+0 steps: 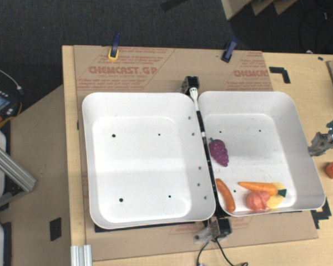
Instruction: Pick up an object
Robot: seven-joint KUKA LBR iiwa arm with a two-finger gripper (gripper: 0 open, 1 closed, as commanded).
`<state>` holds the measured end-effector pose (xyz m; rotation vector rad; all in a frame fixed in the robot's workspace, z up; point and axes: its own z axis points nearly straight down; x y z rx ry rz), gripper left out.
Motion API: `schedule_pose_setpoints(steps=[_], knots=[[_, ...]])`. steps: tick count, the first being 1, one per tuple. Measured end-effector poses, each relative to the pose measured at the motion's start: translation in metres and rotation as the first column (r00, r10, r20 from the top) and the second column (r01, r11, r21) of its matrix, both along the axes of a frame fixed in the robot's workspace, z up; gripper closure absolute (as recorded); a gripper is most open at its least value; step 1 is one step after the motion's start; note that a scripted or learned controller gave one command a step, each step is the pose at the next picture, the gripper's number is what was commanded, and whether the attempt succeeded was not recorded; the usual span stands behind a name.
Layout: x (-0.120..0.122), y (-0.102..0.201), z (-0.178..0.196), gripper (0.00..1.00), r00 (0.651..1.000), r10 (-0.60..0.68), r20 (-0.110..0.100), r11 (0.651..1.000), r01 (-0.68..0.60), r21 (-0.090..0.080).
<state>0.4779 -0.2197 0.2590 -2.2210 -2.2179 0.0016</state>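
Cardboard-topped bench [155, 65], 2 white bins [139, 154], dark carpet [72, 15] behind

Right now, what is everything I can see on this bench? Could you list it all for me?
Bins: 2, white, side by side on the bench, left bin, right bin.
Grape bunch: 1, purple, right bin, near its left wall.
Sausage-like piece: 1, orange-red, right bin, front left corner.
Carrot: 1, orange, right bin, near the front wall.
Round piece: 1, pink, right bin, front, just below the carrot.
Small piece: 1, yellow, beside the pink one.
Cardboard sheet: 1, brown with red print, under both bins.
Clamps: 2, blue, at the sheet's far edge, one, another.
Gripper: 1, grey metal, at the right bin's right rim; whether open or shut is unclear.
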Motion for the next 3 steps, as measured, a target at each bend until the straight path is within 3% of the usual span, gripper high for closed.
schedule_pose_setpoints(steps=[2, 3], knots=[[0.001, -0.004, -0.001, 1.00, 1.000, 0.002, 0.002, 1.000, -0.002, -0.001], [0.001, -0.003, -0.063, 1.00, 1.000, 0.001, -0.003, 1.000, -0.001, 0.002]])
